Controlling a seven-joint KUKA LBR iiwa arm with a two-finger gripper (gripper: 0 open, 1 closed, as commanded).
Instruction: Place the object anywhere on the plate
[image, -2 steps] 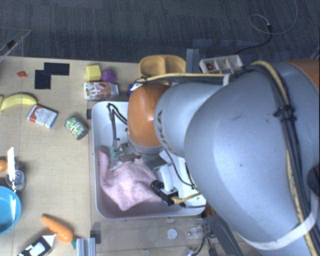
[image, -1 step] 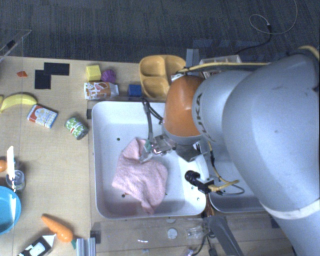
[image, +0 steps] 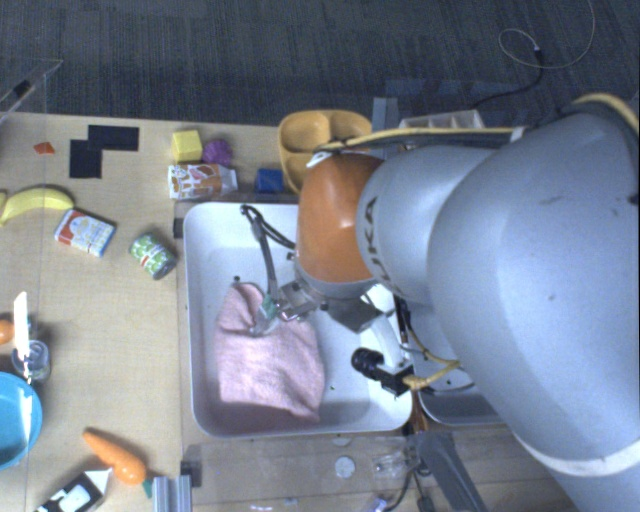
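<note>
The large grey arm (image: 500, 270) with its orange band (image: 335, 220) reaches in from the right and covers most of the right-hand side of the scene. Its gripper (image: 268, 318) hangs low inside the shallow white bin (image: 205, 260), right at the upper edge of a soft pink folded cloth (image: 270, 365). The cloth lies crumpled on the bin floor, filling the lower middle part of it, with one corner bunched up toward the gripper. The gripper tip sits on or just against that raised fold; whether it is spread or closed, and whether any cloth is pinched in it, I cannot tell, since the tip is small and blurred against the fabric.

On the wooden table (image: 110, 350) to the left of the bin lie a yellow banana (image: 35, 203), a small red and white carton (image: 84, 232), a green and white can (image: 153, 255) on its side, and an orange carrot (image: 115, 457) near the lower edge. A round blue plate (image: 18, 420) shows partly at the left edge, well apart from the cloth and the bin. Behind the bin stand a yellow block (image: 186, 145), a purple object (image: 217, 152), a printed box (image: 202, 181), a small blue block (image: 268, 180) and a yellow bowl (image: 310, 135).
</note>
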